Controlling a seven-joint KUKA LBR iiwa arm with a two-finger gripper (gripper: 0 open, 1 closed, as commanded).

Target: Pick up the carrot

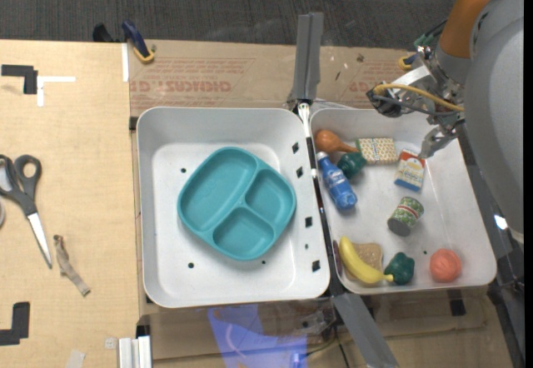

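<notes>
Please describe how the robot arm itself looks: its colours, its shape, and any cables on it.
The arm is a thick, rounded grey body with an orange band above the wrist. Yellow and dark cables loop around the metal wrist part. The gripper looks like a small silver-grey metal piece; its details are too small to tell.

A teal divided plate [237,204] sits in the white left bin [158,216]. In the right bin [475,216]: orange carrot [331,141], blue bottle [337,183], yellow banana [360,265], green can [405,215], reddish-orange ball [445,265].
</notes>
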